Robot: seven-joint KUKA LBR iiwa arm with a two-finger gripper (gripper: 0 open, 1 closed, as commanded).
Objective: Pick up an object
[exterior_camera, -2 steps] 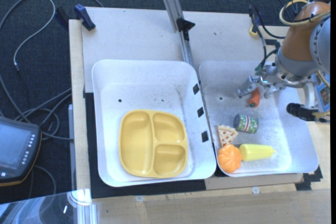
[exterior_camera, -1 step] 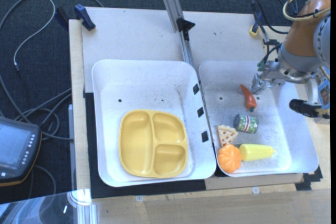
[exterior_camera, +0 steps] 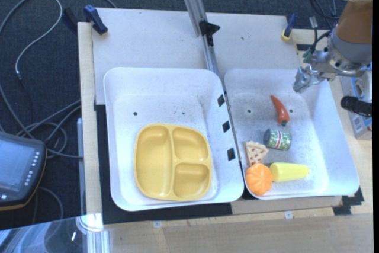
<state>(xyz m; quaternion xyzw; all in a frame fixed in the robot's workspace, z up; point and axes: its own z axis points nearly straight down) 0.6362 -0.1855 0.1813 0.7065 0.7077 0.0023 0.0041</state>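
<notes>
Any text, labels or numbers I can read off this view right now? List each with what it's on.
No text can be read.
The small green can in the right bin has a label, too small and blurred to read.
The dark screen device at the left edge shows no legible writing.

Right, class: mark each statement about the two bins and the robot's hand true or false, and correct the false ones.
1. The yellow tray lies in the left bin. True.
2. The red pepper sits on the tray. False: it lies in the right bin.
3. The hand grips the green can. False: the can lies apart, on the bin floor.
4. The orange touches the yellow piece. True.
</notes>
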